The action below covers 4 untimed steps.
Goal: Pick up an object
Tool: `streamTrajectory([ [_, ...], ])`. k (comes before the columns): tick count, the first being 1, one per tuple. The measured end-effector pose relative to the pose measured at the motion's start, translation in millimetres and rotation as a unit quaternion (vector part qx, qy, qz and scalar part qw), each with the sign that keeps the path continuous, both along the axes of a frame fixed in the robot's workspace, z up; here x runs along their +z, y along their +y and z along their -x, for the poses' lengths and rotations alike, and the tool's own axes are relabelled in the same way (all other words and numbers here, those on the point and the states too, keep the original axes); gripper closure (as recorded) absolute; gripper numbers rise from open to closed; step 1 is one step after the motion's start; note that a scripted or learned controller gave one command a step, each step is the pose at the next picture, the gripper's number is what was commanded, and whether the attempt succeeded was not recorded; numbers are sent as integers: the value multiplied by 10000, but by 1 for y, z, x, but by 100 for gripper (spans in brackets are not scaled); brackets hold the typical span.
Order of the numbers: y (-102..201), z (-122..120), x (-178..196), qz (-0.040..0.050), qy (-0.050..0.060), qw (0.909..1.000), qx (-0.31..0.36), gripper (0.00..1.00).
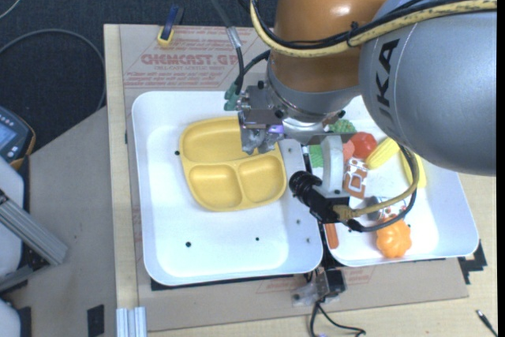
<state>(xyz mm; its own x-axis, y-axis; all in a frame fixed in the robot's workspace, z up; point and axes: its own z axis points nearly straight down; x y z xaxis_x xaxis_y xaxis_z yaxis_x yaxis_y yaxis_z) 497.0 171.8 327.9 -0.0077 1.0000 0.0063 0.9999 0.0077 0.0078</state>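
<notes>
Centrally, the yellow divided plate [230, 168] lies in the left bin [158, 193], tilted a little, its three compartments facing up. Over the plate's upper right rim hangs the gripper [257, 140]; its metal tips seem to touch or nearly touch the plate there, but whether they are spread or closed, or grip anything, cannot be told from this angle. Above it swells the arm's orange band [331, 8] and the grey link [442, 67], filling the upper right of the frame. Toward the right, the right bin [454, 237] holds a heap of toy food, among it an orange piece [394, 240], a red piece [363, 144] and a yellow corn-like piece [382, 154].
</notes>
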Motion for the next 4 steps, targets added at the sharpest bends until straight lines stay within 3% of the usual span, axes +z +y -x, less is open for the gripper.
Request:
streamTrajectory([
  [1, 52, -12, 86, -1, -19, 10000, 0, 100],
  [2, -15, 8, 5, 54, 94, 9999, -72, 100],
  [3, -10, 6, 20, 31, 33, 10000, -32, 100],
  [4, 17, 11, 103, 7, -13, 10000, -19, 100],
])
